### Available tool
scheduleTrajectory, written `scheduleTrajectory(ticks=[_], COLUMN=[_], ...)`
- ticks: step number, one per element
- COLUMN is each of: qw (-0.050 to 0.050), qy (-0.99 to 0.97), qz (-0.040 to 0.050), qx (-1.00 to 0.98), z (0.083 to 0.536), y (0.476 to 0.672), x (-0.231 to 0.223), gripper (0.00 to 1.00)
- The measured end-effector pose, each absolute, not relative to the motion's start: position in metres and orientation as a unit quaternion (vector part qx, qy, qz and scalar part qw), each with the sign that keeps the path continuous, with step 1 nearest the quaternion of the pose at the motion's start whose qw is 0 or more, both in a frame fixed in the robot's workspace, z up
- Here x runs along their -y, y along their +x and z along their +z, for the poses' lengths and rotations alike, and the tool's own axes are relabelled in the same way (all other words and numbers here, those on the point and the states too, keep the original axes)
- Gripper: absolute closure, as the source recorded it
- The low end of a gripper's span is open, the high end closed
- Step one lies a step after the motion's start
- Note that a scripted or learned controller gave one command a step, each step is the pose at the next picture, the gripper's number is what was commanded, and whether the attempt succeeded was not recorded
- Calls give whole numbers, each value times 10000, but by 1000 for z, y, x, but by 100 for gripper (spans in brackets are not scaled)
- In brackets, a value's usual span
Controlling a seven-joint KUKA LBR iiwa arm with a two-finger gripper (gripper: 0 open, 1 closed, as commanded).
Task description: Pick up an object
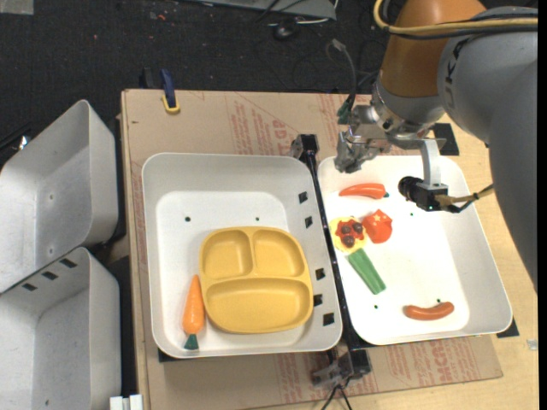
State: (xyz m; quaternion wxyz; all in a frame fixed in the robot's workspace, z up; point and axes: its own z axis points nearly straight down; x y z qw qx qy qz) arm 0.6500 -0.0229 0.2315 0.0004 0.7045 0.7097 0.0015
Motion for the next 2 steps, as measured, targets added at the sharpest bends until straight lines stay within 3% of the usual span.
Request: scheduleTrajectory(ticks=[1,2], qw=[3,-13], qy=[7044,7044], qz=[15,2], qx=[-7098,-7099], z=[235,230], y=[655,638], x=[-29,-87], gripper=[100,100])
